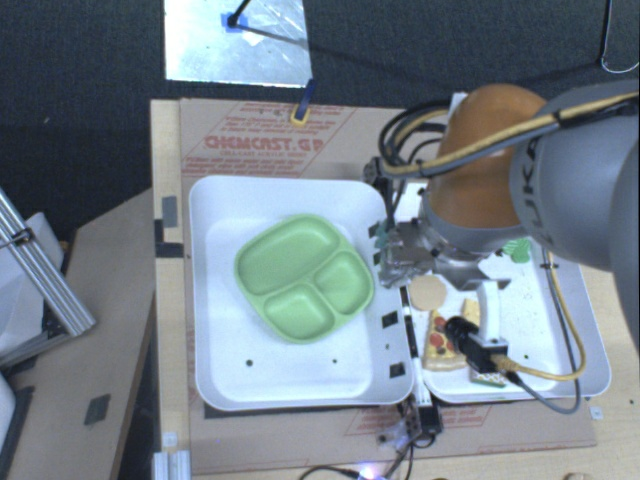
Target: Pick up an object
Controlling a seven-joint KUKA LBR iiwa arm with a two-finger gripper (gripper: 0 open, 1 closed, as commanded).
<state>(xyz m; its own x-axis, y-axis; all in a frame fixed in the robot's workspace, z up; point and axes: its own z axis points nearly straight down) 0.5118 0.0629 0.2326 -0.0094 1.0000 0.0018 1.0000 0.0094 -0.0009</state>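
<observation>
Two white bins (215, 368) on worktop (260, 138). Green tray (303, 278) lies left of jaws (405, 261); pizza slice (440, 343) just below. Jaw opening: can't tell.

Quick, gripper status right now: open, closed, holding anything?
Gripper: cannot be told; the wrist hides it, low over the right bin beside the pizza slice.

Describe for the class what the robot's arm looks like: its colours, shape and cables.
The arm is thick, rounded and grey, with an orange band above the wrist. Black and yellow cables loop beside it, and one yellow cable trails down over the right bin.
</observation>
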